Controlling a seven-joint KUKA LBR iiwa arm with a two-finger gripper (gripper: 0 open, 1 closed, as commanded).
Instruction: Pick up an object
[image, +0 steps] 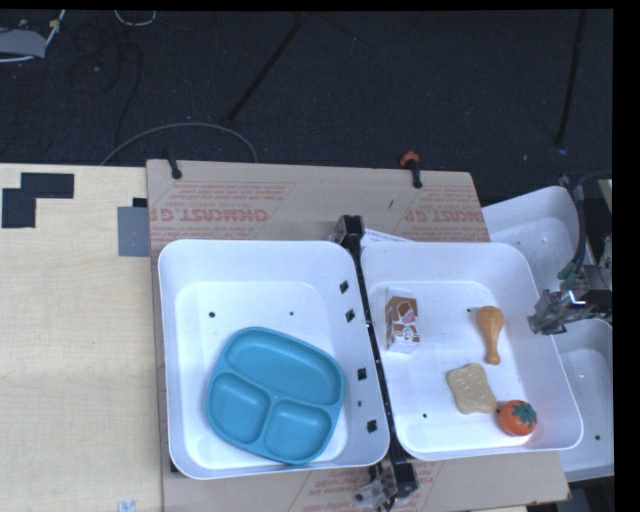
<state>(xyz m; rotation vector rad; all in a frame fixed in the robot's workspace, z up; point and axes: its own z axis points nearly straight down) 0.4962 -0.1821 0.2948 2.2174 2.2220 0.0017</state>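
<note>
Four objects lie in the right bin (540, 300), any of which could serve: a drumstick (490, 331) toward the right wall, a toast slice (471, 388) below it, a tomato (516, 418) in the near right corner just beside the toast, and a small carton (402, 321) near the divider, well apart from the others. All rest on the bin floor, untouched. The left bin (180, 270) holds a blue tray (274, 393) with three compartments, tilted slightly across the floor. The gripper (556, 310) sits at the right edge of the view, outside the right bin's wall and roughly level with the drumstick, which looks like the nearest candidate. Nothing is between its fingers; whether they are spread or closed cannot be made out at this size. As a judgement, the task is barely begun: no object has been chosen by contact, reached, or lifted. What is left is the whole pick: moving over the bin, descending on one item, closing, and raising it.
</note>
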